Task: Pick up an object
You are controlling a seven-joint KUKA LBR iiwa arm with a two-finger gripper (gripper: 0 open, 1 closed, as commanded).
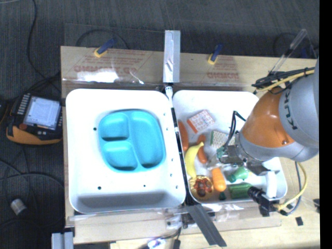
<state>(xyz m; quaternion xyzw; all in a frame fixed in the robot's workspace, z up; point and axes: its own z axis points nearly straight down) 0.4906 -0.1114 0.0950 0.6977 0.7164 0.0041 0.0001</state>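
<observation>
Two white bins stand side by side on the bench. The left bin (78, 139) holds a blue tray (130, 140) with three compartments, lying in the middle of the frame's left half. The right bin (244, 97) holds a heap of small things. A yellow banana (193, 158) lies near the left wall of this bin, and a thin orange carrot (182, 137) lies just beside it, along the wall between the bins. An orange-and-white box (201, 121) sits in the upper part of the bin. In the lower part I see a short orange piece (218, 179), a green bottle (239, 191) below it and a dark red and yellow thing (202, 185) at the lower left corner.

The arm (282, 123) enters from the right of the frame and bends down into the right bin. The gripper (227, 154) is low among the objects, just right of the banana and above the short orange piece. Nothing is clearly between its fingers, and I cannot tell if they are spread or pressed together, because the wrist hides them.
</observation>
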